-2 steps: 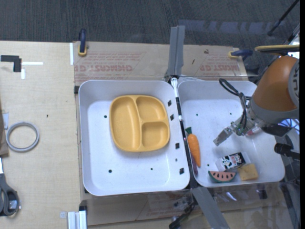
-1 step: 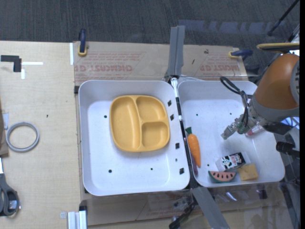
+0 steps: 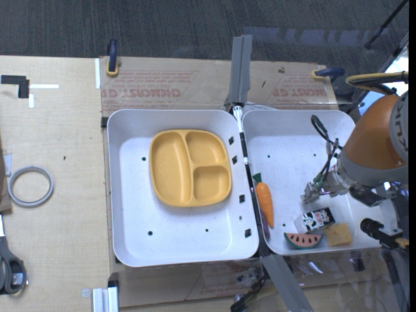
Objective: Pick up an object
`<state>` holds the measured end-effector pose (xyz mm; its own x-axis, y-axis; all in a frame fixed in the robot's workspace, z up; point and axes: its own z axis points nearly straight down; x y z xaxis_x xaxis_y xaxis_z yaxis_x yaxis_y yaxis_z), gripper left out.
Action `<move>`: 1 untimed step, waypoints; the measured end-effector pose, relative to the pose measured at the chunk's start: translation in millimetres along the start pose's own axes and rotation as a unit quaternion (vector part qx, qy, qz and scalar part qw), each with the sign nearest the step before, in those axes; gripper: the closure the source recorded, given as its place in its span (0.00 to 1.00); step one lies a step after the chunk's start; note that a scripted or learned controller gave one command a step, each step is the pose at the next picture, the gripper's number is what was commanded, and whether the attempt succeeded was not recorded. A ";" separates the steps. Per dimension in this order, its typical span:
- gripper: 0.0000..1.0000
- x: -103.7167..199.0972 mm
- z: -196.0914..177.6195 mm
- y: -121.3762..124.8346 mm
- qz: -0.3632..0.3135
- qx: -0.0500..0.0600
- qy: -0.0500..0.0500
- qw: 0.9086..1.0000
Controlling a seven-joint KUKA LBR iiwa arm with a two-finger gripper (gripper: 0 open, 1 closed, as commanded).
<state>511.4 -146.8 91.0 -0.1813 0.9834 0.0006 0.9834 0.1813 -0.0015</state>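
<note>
While the jaws' state cannot be told, black-and-white carton just below, its print illegible.

KUKA iiwa arm: rounded orange band, grey collar at its 7 o'clock, a dark cable looping off at 10 o'clock, and a slim metallic two-finger gripper with exposed wiring at the tip.
</note>
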 end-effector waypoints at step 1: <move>1.00 40.0 0.3 -25.6 0.175 0.001 0.001 0.985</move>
<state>478.9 -112.1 90.7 0.1694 0.9855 0.0007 0.9855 -0.1694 -0.0041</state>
